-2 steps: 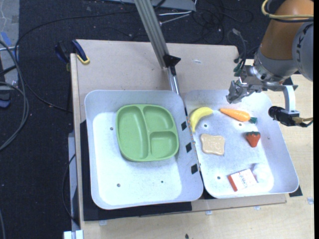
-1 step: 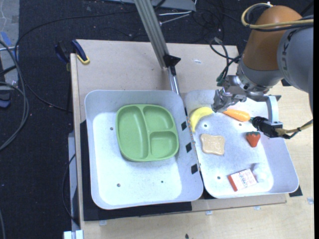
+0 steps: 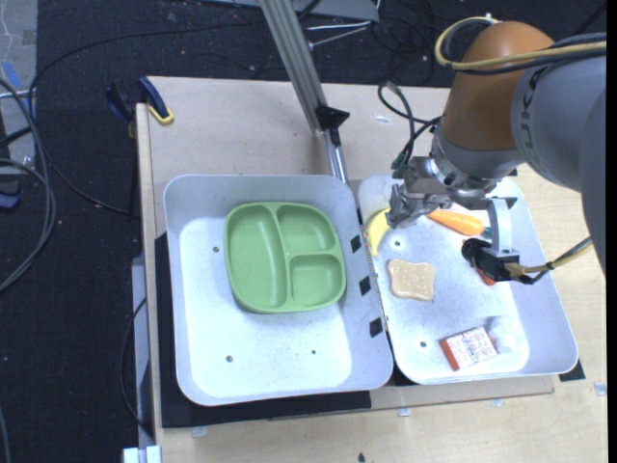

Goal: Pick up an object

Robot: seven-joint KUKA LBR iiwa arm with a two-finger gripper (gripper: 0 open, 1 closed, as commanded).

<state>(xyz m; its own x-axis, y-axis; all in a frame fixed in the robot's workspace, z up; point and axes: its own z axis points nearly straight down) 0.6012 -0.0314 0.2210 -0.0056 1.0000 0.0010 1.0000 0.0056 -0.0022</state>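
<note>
In the right bin [image 3: 540, 321], my gripper [image 3: 403, 208] hangs low over the far left corner. Its tip is just above a yellow banana [image 3: 377, 231] that lies along the bin's left wall, partly hidden under the gripper. An orange carrot [image 3: 456, 222] lies right beside the gripper on its right. A slice of toast [image 3: 412, 280] rests in the middle of the bin, nearer than the gripper. A small red and white box [image 3: 469, 347] sits near the front edge.
The left bin [image 3: 270, 360] holds a green divided plate [image 3: 286, 256]. A slanted metal pole [image 3: 294, 51] rises behind the bins. The grey arm with its orange band [image 3: 501, 80] reaches in from the upper right.
</note>
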